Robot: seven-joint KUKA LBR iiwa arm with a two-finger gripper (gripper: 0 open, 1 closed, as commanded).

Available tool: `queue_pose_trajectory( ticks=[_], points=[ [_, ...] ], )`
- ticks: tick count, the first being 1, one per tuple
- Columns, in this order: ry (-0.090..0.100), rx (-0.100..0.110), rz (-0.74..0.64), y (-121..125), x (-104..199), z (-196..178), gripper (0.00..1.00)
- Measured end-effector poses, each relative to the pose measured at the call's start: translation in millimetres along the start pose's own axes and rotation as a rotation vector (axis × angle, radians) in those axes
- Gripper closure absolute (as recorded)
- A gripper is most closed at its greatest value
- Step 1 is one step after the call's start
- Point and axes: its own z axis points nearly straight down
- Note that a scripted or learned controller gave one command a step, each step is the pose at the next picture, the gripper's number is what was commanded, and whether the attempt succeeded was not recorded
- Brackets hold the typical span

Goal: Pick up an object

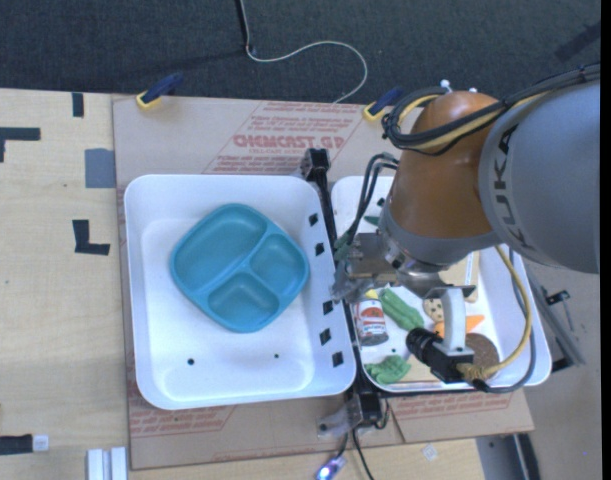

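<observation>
Arm [455,183] blocks right bin [525,368], crowded with small items, left bin [145,298] open around blue plate [240,266]

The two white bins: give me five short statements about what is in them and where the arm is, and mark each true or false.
1. A blue divided plate lies in the left bin. True.
2. The plate has five compartments. False: it has three.
3. The arm hangs over the left bin. False: it is over the right bin, where the small items lie.
4. A small can with a red label lies in the right bin near the wall between the bins. True.
5. The green items lie on the blue plate. False: they are in the right bin; the plate's compartments hold nothing.
</observation>
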Motion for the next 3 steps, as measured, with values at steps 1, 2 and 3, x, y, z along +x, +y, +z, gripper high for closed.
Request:
queue_pose_trajectory(
  ticks=[1, 2, 3],
  points=[
    [-0.001, -0.011, 0.006, 1.2, -25.1, -45.6, 1.0],
    [-0.002, -0.012, 0.008, 0.6, -65.5, -89.3, 1.0],
    [-0.001, -0.002, 0.004, 0.2, -41.2, -24.6, 1.0]
  ],
)
